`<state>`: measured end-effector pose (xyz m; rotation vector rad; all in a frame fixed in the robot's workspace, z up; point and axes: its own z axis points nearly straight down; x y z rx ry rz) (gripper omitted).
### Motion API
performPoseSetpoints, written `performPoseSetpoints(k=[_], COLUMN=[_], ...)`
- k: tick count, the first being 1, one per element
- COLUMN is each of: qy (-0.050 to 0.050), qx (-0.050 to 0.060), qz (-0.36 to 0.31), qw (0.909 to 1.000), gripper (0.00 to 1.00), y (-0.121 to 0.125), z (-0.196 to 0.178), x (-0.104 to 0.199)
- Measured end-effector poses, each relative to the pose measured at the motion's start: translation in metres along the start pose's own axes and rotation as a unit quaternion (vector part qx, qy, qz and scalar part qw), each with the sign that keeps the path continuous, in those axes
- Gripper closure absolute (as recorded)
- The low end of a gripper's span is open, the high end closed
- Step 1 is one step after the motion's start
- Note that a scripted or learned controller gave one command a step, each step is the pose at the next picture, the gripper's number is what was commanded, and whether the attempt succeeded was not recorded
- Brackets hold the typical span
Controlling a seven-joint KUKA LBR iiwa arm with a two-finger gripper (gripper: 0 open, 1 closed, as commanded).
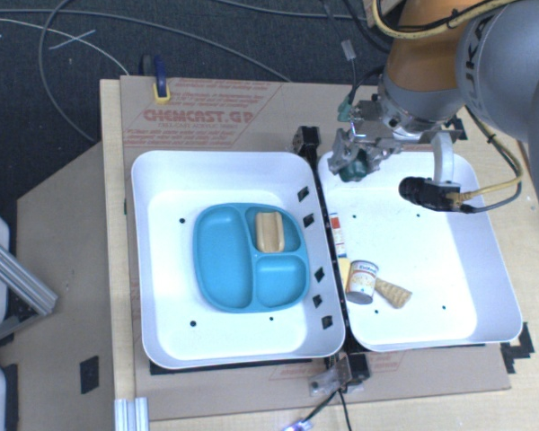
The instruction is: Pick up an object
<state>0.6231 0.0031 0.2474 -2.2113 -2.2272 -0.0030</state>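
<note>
Grey arm with orange band reaching in from right, gripper (pixel 352 162) hovering over the far left corner of the right white bin (pixel 472 285); jaw spread cannot tell. Small cylindrical can with pale label (pixel 361 281) lying near that bin's left wall, touching a tan wedge-shaped piece (pixel 394 293). Left white bin (pixel 162 250) holding a blue divided plastic tray (pixel 247 259) with a tan block (pixel 269 232) in one compartment. Black cable fitting (pixel 431 192) sitting over the right bin.

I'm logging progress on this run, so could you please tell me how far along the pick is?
Nothing looks picked yet. The gripper hangs over the far left corner of the right white bin. The small cylindrical can and the tan wedge-shaped piece lie on that bin's floor; a tan block sits in the blue divided tray. Reaching, grasping and lifting remain.
</note>
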Motion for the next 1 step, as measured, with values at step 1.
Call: performPoseSetpoints(k=[1], qy=[0.0], qx=[0.001], qz=[0.0], qw=[1.0], gripper=[1.0], y=[-0.008], z=[-0.0032], x=[0.0558])
